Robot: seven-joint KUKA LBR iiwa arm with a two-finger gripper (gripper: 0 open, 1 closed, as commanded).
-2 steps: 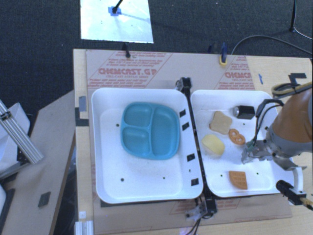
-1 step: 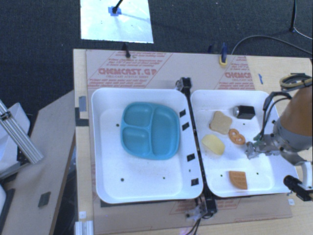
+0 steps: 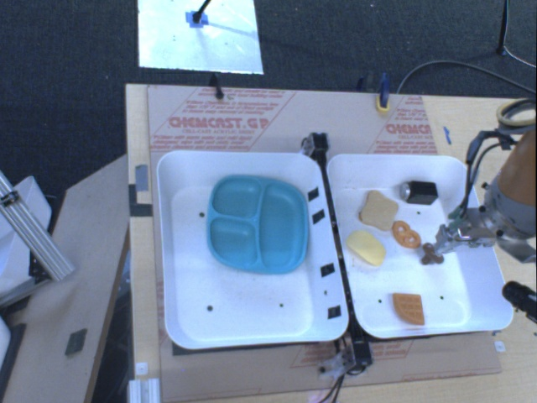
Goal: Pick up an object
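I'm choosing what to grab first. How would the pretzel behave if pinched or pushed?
The pretzel looks small and lies flat, so probably light and unlikely to roll. Its open loops suggest fingers could slip through or snag. Lying flat on the bin floor, it may slide when pushed.

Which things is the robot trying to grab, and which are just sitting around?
For the job, all in the right bin:
gripper
pretzel
slice of bread
yellow piece
orange cracker
black block

Just sitting around:
blue divided plate in the left bin
shiny sheet on the floor
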